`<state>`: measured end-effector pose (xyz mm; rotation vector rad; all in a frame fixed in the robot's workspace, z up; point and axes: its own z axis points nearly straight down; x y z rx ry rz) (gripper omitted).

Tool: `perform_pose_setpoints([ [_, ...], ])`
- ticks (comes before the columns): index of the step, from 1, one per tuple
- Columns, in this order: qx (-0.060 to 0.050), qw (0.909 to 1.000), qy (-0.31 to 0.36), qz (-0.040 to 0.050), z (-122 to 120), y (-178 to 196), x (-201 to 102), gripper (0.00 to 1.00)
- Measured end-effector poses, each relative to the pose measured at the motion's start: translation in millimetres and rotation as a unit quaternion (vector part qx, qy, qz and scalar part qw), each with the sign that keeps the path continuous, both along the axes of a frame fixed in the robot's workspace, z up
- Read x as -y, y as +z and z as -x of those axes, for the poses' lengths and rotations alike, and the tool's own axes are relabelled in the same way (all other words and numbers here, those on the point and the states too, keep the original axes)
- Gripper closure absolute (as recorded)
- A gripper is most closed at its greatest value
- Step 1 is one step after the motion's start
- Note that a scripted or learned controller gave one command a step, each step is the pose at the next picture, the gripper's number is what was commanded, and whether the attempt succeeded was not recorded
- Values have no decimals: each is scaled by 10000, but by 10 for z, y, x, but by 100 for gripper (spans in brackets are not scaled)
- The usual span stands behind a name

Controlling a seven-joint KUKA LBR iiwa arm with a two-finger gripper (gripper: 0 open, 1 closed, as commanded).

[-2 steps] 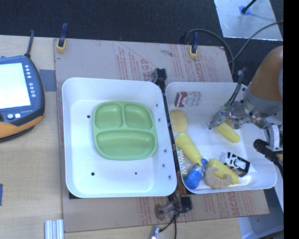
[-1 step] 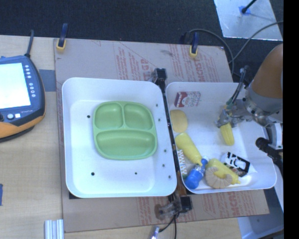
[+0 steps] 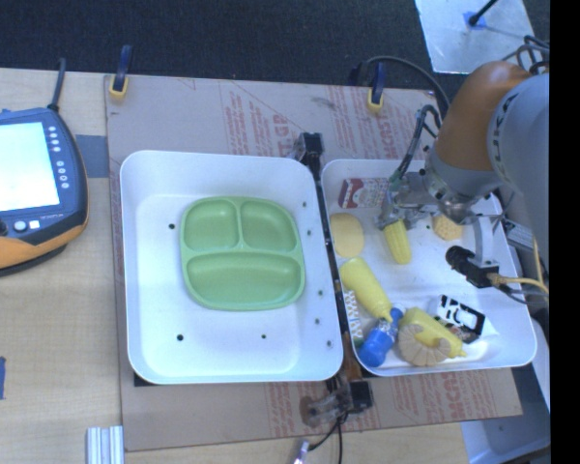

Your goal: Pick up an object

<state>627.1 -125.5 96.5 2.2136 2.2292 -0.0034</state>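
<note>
My gripper [image 3: 400, 218] is low inside the right bin [image 3: 517, 351], near its back left. Its tip sits right over the upper end of a small yellow corn cob [image 3: 398, 245] lying on the bin floor. The grey arm with its orange band [image 3: 474, 114] comes in from the right and hides the bin's back right corner. Other loose objects lie in this bin: a pale yellow disc [image 3: 346, 232], a long yellow piece [image 3: 365, 288], a blue piece [image 3: 375, 346], a tan and yellow lump [image 3: 427, 334] and a black-and-white item [image 3: 461, 314].
The left bin [image 3: 145, 346] holds a green divided plate [image 3: 242, 252]. A teach pendant [image 3: 24, 187] lies on the bench at far left. A small yellow thing [image 3: 448, 227] peeks out beside the wrist. Black cable [image 3: 478, 269] loops over the right bin's right side.
</note>
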Motion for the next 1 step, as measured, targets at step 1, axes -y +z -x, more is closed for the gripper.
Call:
perform_pose_setpoints([
  [1,-7,10000,-2,-5,534,959,-711,100],
])
